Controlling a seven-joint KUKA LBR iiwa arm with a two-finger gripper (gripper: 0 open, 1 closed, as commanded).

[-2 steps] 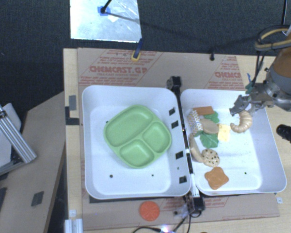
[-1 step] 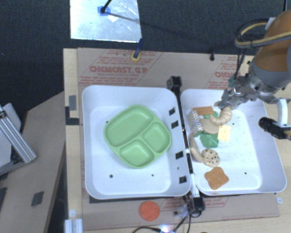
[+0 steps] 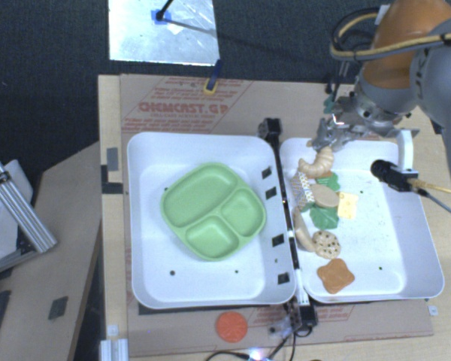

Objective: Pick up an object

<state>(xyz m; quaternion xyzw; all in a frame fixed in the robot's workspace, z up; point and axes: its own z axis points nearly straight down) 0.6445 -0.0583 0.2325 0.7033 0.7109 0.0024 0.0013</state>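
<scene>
Dark carpet surrounds the tan worktop (image 3: pixel 75 201), which carries a cardboard sheet (image 3: pixel 184 104) and two shallow white bins side by side. A grey arm with an orange band (image 3: pixel 406 21) reaches in from the right, over the far edge of the right bin (image 3: pixel 406 239). A green divided plate (image 3: pixel 213 210) lies in the left bin (image 3: pixel 146 201). Along the near-left part of the right bin sits a cluster of toy foods: a tan croissant (image 3: pixel 318 162), green leaf pieces (image 3: pixel 325 216), a yellow cheese square (image 3: pixel 347 205), a chocolate-chip cookie (image 3: pixel 326 243) and an orange piece (image 3: pixel 336 275). The hand (image 3: pixel 331 138) hangs just above the croissant's far end; whether it grips anything cannot be told.
</scene>
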